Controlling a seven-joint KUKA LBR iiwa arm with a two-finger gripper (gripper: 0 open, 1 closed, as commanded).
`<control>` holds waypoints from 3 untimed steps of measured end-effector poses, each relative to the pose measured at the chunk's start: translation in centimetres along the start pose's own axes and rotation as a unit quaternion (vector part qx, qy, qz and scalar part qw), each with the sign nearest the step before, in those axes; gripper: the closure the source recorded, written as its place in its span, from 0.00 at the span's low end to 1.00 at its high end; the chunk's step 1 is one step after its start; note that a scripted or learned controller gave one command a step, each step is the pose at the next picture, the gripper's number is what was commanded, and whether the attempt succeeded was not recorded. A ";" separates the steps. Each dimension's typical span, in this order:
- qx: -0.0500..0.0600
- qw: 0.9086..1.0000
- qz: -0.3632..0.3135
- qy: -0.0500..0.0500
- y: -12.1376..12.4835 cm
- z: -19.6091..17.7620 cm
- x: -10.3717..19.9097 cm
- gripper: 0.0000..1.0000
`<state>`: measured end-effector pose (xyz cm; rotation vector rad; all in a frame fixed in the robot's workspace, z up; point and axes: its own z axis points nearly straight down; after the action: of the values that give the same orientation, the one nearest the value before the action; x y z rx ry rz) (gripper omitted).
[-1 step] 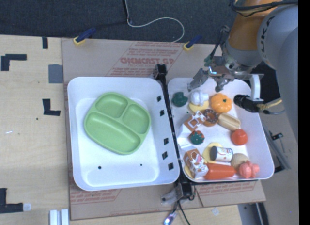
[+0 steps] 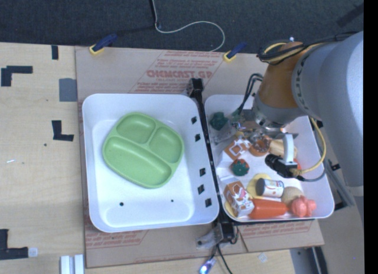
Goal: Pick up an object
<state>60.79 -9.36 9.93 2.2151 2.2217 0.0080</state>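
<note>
1. Claw [image 2: 258, 130] sits low in the right bin [image 2: 322, 205], among toy food; you cannot tell its state.
2. Nearest candidates: the patterned packet [image 2: 237, 148] and green berry-like toy [image 2: 239, 167].
3. Farther off: the orange carrot [image 2: 269, 209]; the green divided plate [image 2: 143, 149] lies in the left bin [image 2: 97, 113].
4. Judged step: reaching; next, you need a centred descent onto one item.

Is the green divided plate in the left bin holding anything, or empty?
Empty. The green plate lies flat in the left bin, and all three of its compartments show bare green.
</note>
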 end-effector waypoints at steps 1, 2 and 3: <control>0.002 1.000 0.000 0.000 -0.2 -0.6 0.0 1.00; 0.003 1.000 -0.001 0.000 -0.2 -1.5 0.1 1.00; 0.004 1.000 -0.001 0.001 -0.2 -2.5 0.2 1.00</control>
<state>60.57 -9.19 12.39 2.2185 2.2276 0.0020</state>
